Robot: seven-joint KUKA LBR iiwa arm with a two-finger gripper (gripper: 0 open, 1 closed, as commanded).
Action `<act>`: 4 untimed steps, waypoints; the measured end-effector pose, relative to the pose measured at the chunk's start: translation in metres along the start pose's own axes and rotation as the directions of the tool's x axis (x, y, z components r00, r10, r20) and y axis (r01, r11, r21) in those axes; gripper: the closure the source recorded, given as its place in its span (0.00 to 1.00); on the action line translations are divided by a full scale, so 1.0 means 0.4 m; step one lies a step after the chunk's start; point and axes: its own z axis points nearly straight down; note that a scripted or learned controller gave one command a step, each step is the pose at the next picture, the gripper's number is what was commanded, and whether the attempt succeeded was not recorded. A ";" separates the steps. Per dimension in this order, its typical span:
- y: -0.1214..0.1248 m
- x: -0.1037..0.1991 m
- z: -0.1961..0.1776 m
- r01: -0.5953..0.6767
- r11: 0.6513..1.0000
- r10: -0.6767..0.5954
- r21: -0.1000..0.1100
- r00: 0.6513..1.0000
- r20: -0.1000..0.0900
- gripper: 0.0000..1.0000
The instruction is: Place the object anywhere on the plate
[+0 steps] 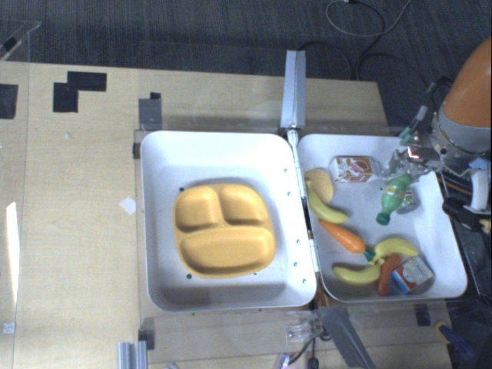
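Observation:
A yellow plate (224,228) with three compartments lies in the left bin (157,206). My gripper (407,164) is over the upper right part of the right bin (453,271), at the end of the grey arm with the orange band. Directly below it is a green bottle (394,194), tilted, with its cap pointing down-left and its base touching or just under the gripper. Whether the bottle is held cannot be made out.
The right bin also holds a snack packet (353,168), a yellow banana (323,204), a carrot (343,237), two more bananas (356,274), a red item (387,274) and a small carton (413,274). A metal divider (294,91) rises between the bins.

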 end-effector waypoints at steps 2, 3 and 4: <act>-0.116 0.376 0.038 0.248 0.969 -0.248 -0.001 0.969 -0.002 1.00; -0.179 0.555 0.039 0.359 0.933 -0.359 0.001 0.933 -0.003 1.00; -0.179 0.554 0.039 0.358 0.934 -0.358 0.000 0.934 -0.003 0.00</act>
